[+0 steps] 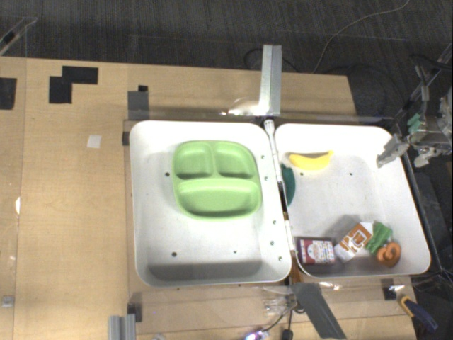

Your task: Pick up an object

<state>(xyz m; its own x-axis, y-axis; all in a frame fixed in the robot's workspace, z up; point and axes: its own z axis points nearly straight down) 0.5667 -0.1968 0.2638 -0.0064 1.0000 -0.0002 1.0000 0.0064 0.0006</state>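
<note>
Gripper (393,151) is sitting at the right bin's (354,211) 2 o'clock edge; can't tell its state. Banana (310,160) is lying isolated at 11 o'clock, so I'm recommending it over the 5 o'clock clutter (354,245).

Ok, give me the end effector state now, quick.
End effector: cannot be told; it sits at the right bin's far right edge, nothing seen in it.

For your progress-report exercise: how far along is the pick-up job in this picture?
Done: nothing is lifted. The yellow banana, dark red carton and orange-and-green carrot toy all lie in the right white bin. In hand: the claw sits at that bin's right rim. Left: reach in, grasp, lift.
</note>
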